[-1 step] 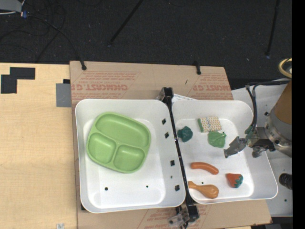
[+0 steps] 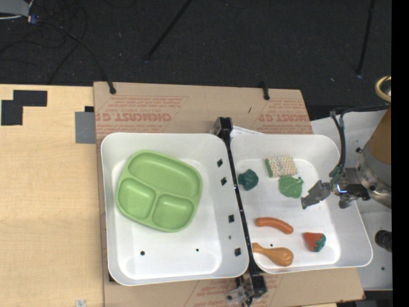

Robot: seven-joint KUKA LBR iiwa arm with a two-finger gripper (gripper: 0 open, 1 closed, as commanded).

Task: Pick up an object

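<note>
1. Since nothing sits between the jaws, the pick has not begun in any way that shows; the gripper (image 2: 317, 194) hangs low over the right edge of the right bin (image 2: 348, 251), and whether its jaws stand wide or narrow I cannot tell, because it reads only as a dark blurred wedge
2. The candidates all lie in that right bin: a green lumpy toy (image 2: 291, 186) just beside the gripper's tip, a patterned block (image 2: 282, 166) above it, a dark teal piece (image 2: 248, 180) near the divider, an orange sausage-shaped toy (image 2: 275, 224), a tan drumstick-shaped toy (image 2: 275, 254) at the lower wall, and a red and green piece (image 2: 314, 241) below the gripper
3. What remains, by my reading, is everything: settle on one item, descend, close, lift
4. The green lumpy toy looks the nearest target, though the patterned block sits close to it and could be nudged
5. The left bin (image 2: 121, 261) holds a green divided plate (image 2: 158, 191), well apart from the arm and no hindrance
</note>
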